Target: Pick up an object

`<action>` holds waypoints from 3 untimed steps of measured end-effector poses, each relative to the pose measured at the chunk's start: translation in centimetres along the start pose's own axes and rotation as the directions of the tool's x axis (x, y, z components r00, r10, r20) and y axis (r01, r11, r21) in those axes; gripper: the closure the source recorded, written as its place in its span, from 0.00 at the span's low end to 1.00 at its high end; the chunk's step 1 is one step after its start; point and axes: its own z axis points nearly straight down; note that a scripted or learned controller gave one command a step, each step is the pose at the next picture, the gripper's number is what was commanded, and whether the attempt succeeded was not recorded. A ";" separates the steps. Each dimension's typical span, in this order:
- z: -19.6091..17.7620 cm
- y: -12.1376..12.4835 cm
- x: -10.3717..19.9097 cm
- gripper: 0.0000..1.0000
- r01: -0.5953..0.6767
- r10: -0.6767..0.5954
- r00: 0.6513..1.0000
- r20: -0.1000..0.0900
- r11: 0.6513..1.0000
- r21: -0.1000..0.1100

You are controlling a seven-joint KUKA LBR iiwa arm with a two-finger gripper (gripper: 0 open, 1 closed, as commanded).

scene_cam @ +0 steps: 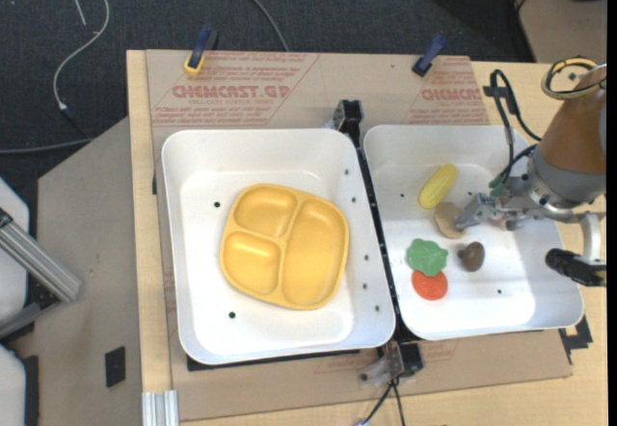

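The right bin (511, 304) holds several small items: a yellow corn cob (438, 185), a tan round piece (447, 219), a green leafy piece (426, 255), a red tomato-like piece (430, 285) and a small brown piece (470, 255). My gripper (479, 212) reaches in from the right at the end of the grey and orange arm (574, 145). It sits low over the bin, just right of the tan piece and above the brown one. I see nothing held between its fingers.
The left bin (193, 173) carries a yellow divided plate (285, 245). Black clips join the bins at the top (348, 113) and bottom (400, 357). Blue clamps (201, 47) hold the cardboard sheet. Cables run beside the arm on the right.
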 end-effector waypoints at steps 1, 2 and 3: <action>-1.1 0.1 0.0 1.00 0.000 0.000 1.000 0.002 1.000 -0.005; -7.4 0.2 0.6 1.00 0.002 -0.002 1.000 0.003 1.000 -0.006; -13.9 0.2 0.9 1.00 0.002 -0.002 1.000 0.004 1.000 -0.008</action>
